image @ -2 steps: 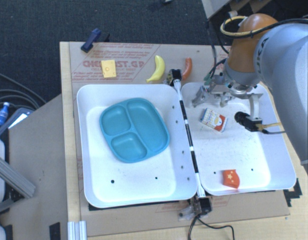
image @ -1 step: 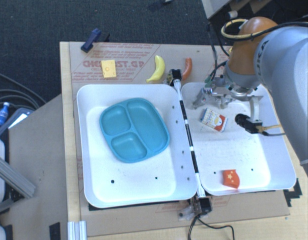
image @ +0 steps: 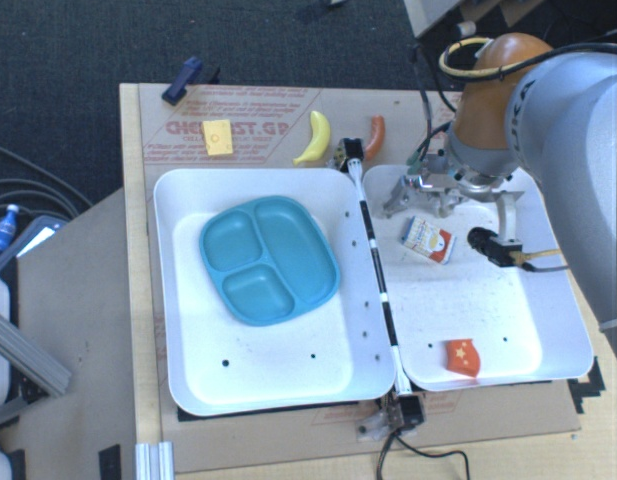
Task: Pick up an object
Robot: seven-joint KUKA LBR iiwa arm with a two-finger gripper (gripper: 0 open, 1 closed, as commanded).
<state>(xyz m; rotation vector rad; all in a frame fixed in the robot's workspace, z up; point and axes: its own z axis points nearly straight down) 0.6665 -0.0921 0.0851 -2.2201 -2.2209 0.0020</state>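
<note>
The gripper [image: 425,200] hangs low over the far end of the right bin [image: 473,303], under the arm's orange band. From this slant it cannot be told whether the jaws are wide or narrow, and nothing is seen between them. A small white and orange carton [image: 428,239] lies flat on the bin floor just beside the gripper, on its near side. A small orange block [image: 462,358] sits well apart from it, near the bin's front rim. The left bin [image: 188,353] holds a blue divided plate [image: 268,258]. On the bench [image: 138,268] beyond the bins lie a toy banana [image: 314,138], a slim orange-red piece [image: 374,138] and a yellow square [image: 217,139].
</note>
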